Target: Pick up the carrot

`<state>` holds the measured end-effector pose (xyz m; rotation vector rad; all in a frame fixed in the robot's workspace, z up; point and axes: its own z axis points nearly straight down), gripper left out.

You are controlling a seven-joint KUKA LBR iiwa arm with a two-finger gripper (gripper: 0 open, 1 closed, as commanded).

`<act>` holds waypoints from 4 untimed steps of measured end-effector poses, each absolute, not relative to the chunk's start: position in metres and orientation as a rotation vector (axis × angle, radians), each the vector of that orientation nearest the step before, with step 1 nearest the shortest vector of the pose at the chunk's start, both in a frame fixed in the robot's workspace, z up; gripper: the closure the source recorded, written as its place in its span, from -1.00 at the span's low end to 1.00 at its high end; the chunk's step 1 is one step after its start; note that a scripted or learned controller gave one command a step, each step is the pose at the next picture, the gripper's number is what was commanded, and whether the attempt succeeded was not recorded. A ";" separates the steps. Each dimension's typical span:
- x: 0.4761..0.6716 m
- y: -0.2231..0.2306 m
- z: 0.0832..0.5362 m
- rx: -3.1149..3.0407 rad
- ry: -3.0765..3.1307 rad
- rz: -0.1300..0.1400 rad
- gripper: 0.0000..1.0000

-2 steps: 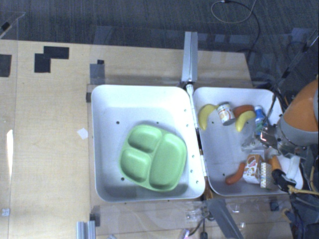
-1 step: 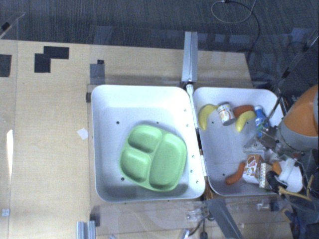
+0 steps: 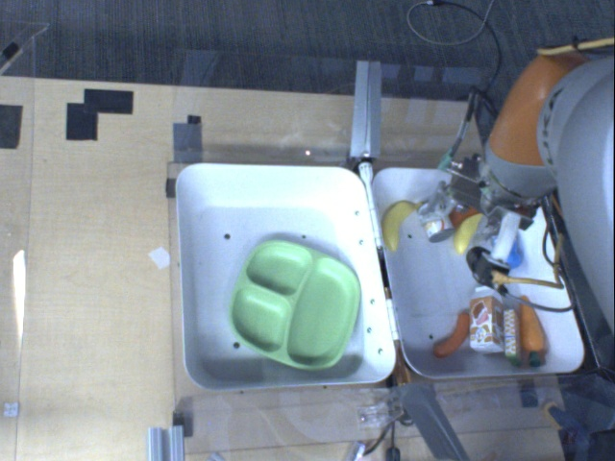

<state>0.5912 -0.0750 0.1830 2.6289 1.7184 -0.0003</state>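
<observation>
Over the right-hand shallow white bin (image 3: 413,349), the grey two-finger claw (image 3: 452,217) hangs low beside a yellow curved banana (image 3: 396,223); how far it is open cannot be told. The orange tapered carrot (image 3: 531,331) lies well below and right of it, next to a small printed packet (image 3: 486,325). A green sectioned plastic plate (image 3: 296,303) rests in the left bin (image 3: 197,257).

From my feed, everything's relative to the green divided plate (image 3: 296,303) in the left bin (image 3: 207,286). Carrot (image 3: 531,332) lies far right of it, in the right bin (image 3: 418,286)'s near corner; the gripper (image 3: 452,214) hovers up-right by a banana (image 3: 396,224).
</observation>
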 end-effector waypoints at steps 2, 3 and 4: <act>0.576 -0.188 0.114 3.044 0.776 -0.002 -1.00; 0.574 -0.112 0.088 3.085 0.578 0.012 -1.00; 0.576 -0.111 0.097 3.080 0.598 0.014 1.00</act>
